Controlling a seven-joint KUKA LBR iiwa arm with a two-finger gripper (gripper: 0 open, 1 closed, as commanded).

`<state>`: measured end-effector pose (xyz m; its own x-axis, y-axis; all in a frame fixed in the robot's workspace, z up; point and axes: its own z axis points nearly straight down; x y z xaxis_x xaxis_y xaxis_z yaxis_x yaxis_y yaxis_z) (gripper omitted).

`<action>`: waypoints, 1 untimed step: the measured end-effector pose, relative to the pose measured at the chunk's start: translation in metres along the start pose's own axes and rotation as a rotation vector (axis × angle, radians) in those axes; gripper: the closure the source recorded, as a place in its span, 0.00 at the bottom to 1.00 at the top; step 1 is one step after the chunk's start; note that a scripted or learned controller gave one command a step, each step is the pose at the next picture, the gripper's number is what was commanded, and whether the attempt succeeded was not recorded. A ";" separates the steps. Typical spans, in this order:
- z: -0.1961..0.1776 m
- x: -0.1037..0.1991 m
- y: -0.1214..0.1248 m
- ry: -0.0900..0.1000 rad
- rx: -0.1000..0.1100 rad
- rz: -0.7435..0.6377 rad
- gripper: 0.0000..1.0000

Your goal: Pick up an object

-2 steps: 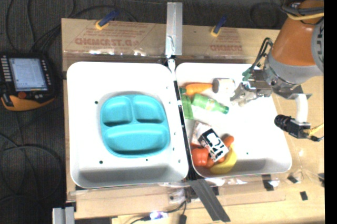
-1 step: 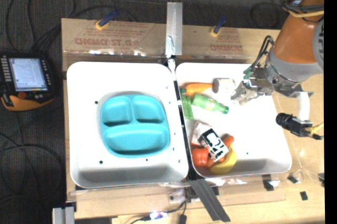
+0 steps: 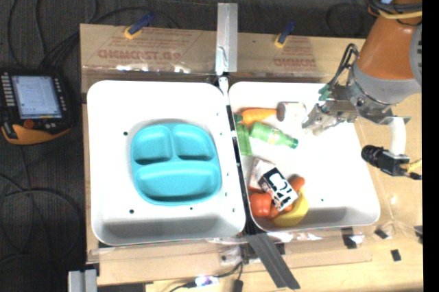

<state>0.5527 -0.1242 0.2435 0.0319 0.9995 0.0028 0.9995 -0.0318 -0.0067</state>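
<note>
Right bin (image 3: 343,205) holds green bottle (image 3: 272,136), carrot (image 3: 259,115); end effector (image 3: 317,120) beside.

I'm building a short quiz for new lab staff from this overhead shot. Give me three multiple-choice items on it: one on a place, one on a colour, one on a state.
1. Where does the divided tray lie?
A. In the left bin
B. In the right bin
C. On the floor

2. What colour is the bottle lying in the right bin?
A. Blue
B. Green
C. Black

3. How does the gripper stand to the objects?
A. It rests on the divided tray
B. It presses into the pile at the bin's near left corner
C. It hangs over the right bin's far part, beside a small pale cylinder

Answers:
1 A: the tray fills the middle of the left bin.
2 B: the bottle's body is plainly green.
3 C: the gripper sits just right of the cylinder, away from the pile.
</note>
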 end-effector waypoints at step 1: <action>-0.008 0.001 0.000 0.001 0.002 -0.001 1.00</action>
<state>0.5531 -0.1233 0.2517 0.0305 0.9995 0.0035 0.9995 -0.0305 -0.0083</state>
